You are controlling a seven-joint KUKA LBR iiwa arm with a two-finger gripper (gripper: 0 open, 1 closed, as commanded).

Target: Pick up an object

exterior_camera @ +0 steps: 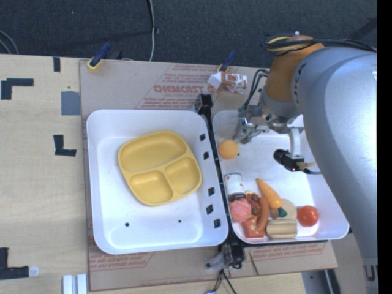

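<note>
Overhead slanted view of the surface [37, 164] with two shallow white bins side by side. The left bin [104, 225] contains a yellow compartment tray [160, 167], lying flat with its three wells facing up. The right bin [324, 216] holds the candidate objects: an orange ball [228, 149] lies apart near the dividing wall, while a small jar [234, 183], a toy carrot [268, 193], a pink piece [240, 210], a red tomato [308, 215] and a beige block [281, 228] crowd together at the near edge — a cluster that would likely hinder a clean approach. The grey arm [343, 103] reaches in from the right, its orange band [285, 72] above the wrist, so that the end effector [245, 129] hangs over the far part of the right bin, just beside the ball and slightly beyond it. Nothing is visibly caught in the end effector; how far it stands open cannot be told from this angle. The isolated ball appears the most probable target — the pick is judged not yet made.
</note>
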